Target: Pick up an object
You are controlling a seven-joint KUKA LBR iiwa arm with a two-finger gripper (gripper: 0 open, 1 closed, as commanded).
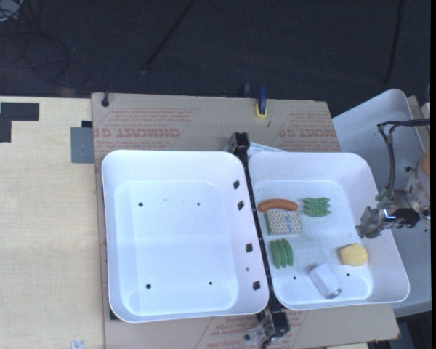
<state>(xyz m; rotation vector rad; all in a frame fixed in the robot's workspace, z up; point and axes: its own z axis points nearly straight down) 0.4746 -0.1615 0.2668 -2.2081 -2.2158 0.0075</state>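
Reaching in from the R edge of the view, the gripper (372,222) was seen over the R side of the right bin (349,171), near its R wall. Whether it was open or closed couldn't be told: it was small and blurred against the white, and no obj could be made out in it.

All six objs were found lying in the right bin, apart from the gripper:
- yellow obj (354,254), lumpy, nearest to the gripper, just below and to the L of it, not touching.
- orange sausage-like obj (277,205), laid approx. crosswise, toward the bin's L side.
- patterned square obj (284,223), white w/ green specks, just under the sausage-like obj; touching or not couldn't be told.
- green pod cluster (316,207), beside the sausage-like obj on its R.
- green ribbed obj (281,253), below the patterned square, close to the bin's L wall.
- pale grey obj (324,280), tilted, near the bin's front wall, between the green ribbed obj and the yellow obj but lower in the view.

The left bin (174,231) was set side by side w/ the right one, the two rims meeting along a seam marked by small black clips (240,195). Both bins were rested on a brown cardboard sheet (167,126) w/ red print. A blue and yellow clamp (261,102) was seen at the sheet's far edge. A pale wood bench top (36,231) was seen to the L.
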